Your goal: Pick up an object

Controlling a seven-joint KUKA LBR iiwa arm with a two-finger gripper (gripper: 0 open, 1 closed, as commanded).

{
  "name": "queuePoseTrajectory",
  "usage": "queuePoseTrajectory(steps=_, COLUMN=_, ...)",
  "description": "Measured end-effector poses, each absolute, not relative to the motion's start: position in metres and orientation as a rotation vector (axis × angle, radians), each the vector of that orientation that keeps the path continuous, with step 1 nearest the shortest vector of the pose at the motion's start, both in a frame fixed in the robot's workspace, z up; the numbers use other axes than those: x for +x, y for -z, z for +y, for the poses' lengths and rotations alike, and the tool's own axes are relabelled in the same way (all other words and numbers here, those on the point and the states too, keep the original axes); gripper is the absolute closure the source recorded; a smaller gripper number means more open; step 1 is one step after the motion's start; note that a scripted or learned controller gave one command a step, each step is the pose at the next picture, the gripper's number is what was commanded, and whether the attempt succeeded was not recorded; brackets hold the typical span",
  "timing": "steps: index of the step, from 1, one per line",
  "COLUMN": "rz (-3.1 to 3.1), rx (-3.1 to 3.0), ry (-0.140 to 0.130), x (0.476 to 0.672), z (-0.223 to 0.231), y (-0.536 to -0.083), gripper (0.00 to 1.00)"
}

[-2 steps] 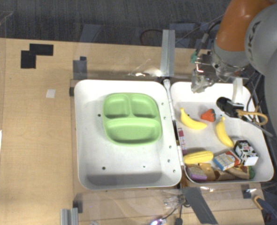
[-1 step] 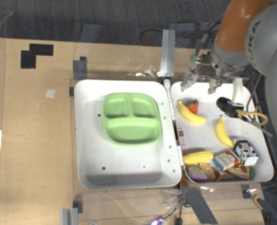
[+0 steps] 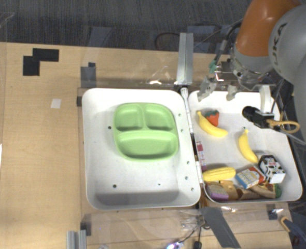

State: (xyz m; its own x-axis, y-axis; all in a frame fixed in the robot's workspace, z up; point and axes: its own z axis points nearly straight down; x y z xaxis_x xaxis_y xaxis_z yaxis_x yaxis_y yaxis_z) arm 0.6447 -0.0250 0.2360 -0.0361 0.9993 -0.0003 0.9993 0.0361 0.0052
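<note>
Arm is reaching in from the right, wrist pointing down over the far edge of the right bin (image 3: 297,191). End effector (image 3: 218,89) is hanging with fingers spread apart, gripping nothing. A banana (image 3: 211,125) is lying just below it; second banana (image 3: 246,146) is sitting farther right. Green tray (image 3: 144,130) is resting in left bin (image 3: 98,191).

Bright, even overhead light, soft shadow along the left bin (image 3: 91,139) walls, glare on the bench (image 3: 33,154); slightly soft focus.
</note>
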Motion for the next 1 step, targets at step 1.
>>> queuePoseTrajectory(steps=1, rz=2.468, rx=1.938, ry=-0.005, x=0.6697, z=0.0129, y=-0.1858, gripper=0.0)
